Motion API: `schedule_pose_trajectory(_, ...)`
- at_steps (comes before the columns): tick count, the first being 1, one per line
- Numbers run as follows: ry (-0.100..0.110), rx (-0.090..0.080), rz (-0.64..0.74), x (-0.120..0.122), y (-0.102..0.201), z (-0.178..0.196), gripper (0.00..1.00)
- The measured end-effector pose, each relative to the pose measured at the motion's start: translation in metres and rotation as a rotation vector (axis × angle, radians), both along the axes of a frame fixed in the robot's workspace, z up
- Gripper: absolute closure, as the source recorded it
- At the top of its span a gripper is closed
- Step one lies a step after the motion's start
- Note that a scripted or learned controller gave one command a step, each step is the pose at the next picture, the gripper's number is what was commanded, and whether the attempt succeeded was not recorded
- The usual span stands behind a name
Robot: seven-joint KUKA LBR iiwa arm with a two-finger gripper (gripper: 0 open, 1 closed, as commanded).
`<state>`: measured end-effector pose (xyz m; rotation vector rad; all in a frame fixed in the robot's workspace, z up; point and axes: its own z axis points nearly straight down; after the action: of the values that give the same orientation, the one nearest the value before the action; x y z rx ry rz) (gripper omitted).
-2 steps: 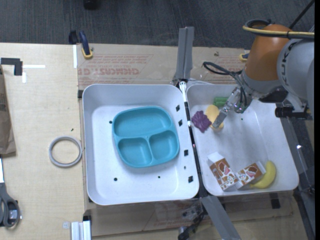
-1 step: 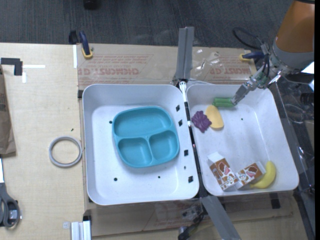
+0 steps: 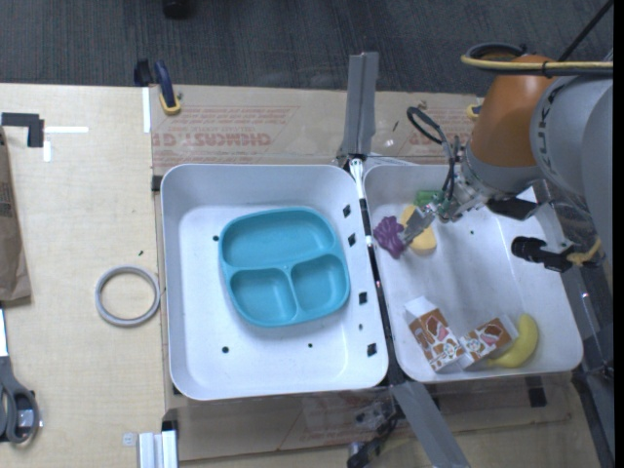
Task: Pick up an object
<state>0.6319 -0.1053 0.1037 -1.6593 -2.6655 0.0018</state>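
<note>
Yellow piece: a small yellow object [image 3: 424,242] lies in the right bin [image 3: 546,359], near its upper left corner, just beside a purple object [image 3: 390,235].
Tool: the tool [image 3: 421,224] sits low over the yellow piece, reaching in from the right; whether it is apart or together I cannot tell.
Likely reason: judged from the pose, the arm [image 3: 517,115] is lined up for a try at the yellow or purple piece.
Other candidates: a banana [image 3: 522,342] and two small cartons [image 3: 434,334] rest by the bin's lower wall, well apart from the tool.
Left bin: the left bin [image 3: 185,359] carries a blue divided tray [image 3: 283,266].
Bench: a tape ring [image 3: 127,294] lies on the bench [image 3: 78,213].
</note>
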Motion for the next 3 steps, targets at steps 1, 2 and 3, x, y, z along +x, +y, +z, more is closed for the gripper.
schedule_pose_trajectory(1,0.016,0.004,0.034,0.024,-0.010,-0.008,0.00)
schedule_pose_trajectory(2,-0.003,-0.001,0.033,-0.006,0.002,-0.011,0.00)
schedule_pose_trajectory(3,-0.005,-0.002,0.030,-0.005,0.000,-0.001,1.00)
